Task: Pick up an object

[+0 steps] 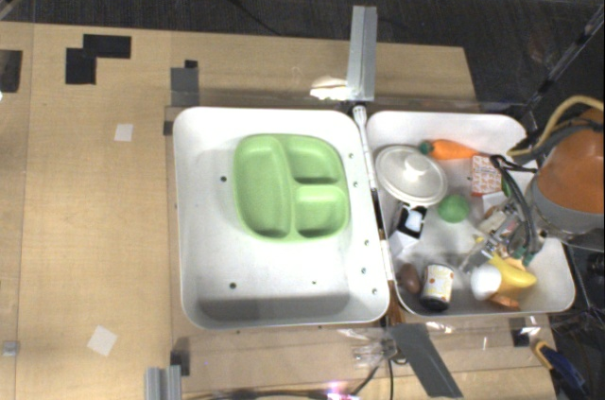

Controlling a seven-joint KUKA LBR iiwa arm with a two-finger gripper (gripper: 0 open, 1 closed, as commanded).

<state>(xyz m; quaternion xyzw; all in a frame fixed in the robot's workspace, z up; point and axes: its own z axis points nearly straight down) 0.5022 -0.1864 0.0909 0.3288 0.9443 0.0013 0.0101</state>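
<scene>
Counter (85,228) carries two white bins.
Left bin (198,228), well away from claw: green divided tray (288,185) inside, untouched.
Right bin (444,126), under claw: clutter waiting.
Arm's orange band (575,171) above claw.
Claw (501,242) low at bin's right side, tangled in cables; opening and any hold — cannot tell.
Silver lid (410,174) far side of claw toward left bin.
Carrot (456,149) beyond claw.
Yellow banana-like toy (512,275) just beside claw, likeliest target.
White ball (486,282) near it.
Green ball (454,208) between lid and claw.
Judgement: pick not yet done, nothing seen lifted.

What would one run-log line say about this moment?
arm: over right bin | left bin: green divided tray | right bin: pot lid, carrot, banana | pick: unconfirmed
</scene>
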